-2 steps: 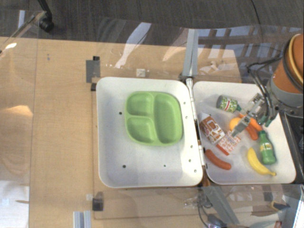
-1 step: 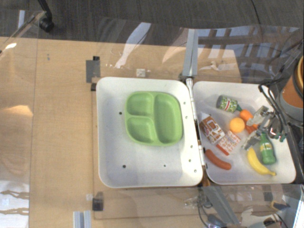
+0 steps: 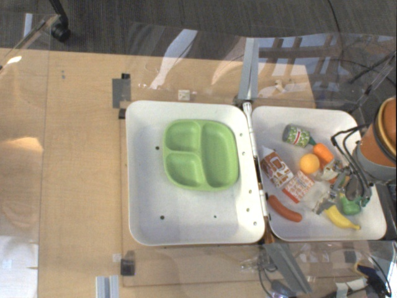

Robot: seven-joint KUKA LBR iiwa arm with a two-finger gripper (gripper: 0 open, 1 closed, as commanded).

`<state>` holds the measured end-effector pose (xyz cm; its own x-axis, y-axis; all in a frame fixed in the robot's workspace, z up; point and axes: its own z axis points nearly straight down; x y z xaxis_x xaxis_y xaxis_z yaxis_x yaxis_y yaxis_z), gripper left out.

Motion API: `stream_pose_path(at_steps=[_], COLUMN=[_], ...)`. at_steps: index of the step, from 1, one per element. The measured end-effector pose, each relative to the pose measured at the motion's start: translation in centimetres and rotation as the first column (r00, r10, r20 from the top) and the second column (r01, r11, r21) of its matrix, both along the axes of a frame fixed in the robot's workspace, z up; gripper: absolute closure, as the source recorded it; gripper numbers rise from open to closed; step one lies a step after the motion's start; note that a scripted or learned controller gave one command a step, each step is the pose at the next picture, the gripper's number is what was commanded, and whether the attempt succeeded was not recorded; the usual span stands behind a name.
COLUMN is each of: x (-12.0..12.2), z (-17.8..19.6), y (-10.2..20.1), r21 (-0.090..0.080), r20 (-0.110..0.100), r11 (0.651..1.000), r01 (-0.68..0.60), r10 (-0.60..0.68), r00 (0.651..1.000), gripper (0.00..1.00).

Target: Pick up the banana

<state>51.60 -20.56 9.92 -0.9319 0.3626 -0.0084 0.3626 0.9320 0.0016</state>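
— Toward the near right corner of the right bin, what lies there?

— The banana, yellow and curved, flat on the bin floor just inside the front rim. One end points at the right wall.

— And the arm?

— It reaches in from the right, grey with its orange band over the bin's right edge. The gripper hangs low just behind the banana, next to a small green object that sits between it and the fruit.

— Does it hold anything?

— That cannot be told. The tool end is a tangle of dark parts and cables, and whether it is spread or closed is not readable. Nothing shows clearly caught in it, and the banana lies apart on the floor.

— What else shares that bin?

— An orange near the middle, with a carrot just beside it toward the right. A green can lies on its side closer to the back edge. A red and white carton sits toward the left wall, another flat packet next to it, and a red sausage lies by the front left corner.

— And the left bin?

— It carries a green divided plate, three compartments, set toward the back and right of centre, well apart from the banana.
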Motion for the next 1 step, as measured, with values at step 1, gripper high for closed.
stream_pose_path(at_steps=[1], x=[0.39], z=[1.25], y=[0.05], r21=[-0.002], r20=[0.012], r11=[1.0], r01=[0.001], r10=[-0.001], r00=[1.0], gripper=[1.0])
